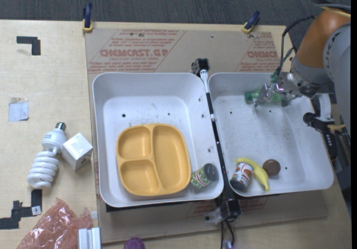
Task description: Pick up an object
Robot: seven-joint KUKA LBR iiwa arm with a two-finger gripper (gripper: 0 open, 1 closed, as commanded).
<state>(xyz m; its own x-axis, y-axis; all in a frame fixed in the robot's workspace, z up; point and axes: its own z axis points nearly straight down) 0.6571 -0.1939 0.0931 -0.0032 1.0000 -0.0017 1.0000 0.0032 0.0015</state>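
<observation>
**Robot arm reaching into the right bin**

The grey arm is reaching over the far right corner of the right bin (pixel 312 178). Its claw (pixel 266 95) is hanging above the bin's far wall; whether it is wide or narrow cannot be told. A banana (pixel 254 170), a small can (pixel 241 176) and a brown ball (pixel 271 167) are lying along the bin's near edge. A yellow divided plate (pixel 153 159) is sitting in the left bin (pixel 106 131).

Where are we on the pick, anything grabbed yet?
Nothing looks picked up yet. The gripper sits low over the far part of the right bin, away from the objects. The banana, small can and brown ball lie at that bin's near edge; the yellow tray and a small jar are in the left bin. The whole pick is left.
</observation>
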